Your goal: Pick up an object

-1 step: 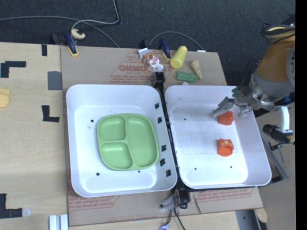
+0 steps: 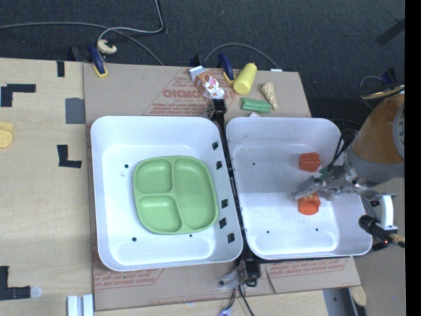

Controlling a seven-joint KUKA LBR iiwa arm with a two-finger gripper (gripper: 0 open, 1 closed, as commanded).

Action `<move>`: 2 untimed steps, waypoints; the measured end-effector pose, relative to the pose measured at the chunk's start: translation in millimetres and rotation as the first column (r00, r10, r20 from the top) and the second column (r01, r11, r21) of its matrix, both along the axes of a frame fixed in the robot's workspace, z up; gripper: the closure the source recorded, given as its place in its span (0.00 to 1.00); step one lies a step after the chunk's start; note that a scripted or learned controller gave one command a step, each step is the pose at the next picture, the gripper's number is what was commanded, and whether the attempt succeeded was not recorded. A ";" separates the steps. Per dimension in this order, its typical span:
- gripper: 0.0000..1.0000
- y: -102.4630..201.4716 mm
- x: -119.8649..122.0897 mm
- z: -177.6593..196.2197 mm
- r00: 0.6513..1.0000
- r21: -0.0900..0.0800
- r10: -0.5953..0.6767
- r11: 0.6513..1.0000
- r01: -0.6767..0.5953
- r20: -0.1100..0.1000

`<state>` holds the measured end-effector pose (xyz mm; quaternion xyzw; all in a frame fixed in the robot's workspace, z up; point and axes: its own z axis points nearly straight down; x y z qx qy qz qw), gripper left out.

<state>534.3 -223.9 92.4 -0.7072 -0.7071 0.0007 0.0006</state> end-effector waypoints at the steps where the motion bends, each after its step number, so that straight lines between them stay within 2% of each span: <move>1: 0.00 39.1 -11.7 -5.3 1.000 -0.004 0.001 1.000 -0.001 0.008; 2: 1.00 38.5 -11.3 4.4 1.000 -0.006 0.000 1.000 0.000 0.010</move>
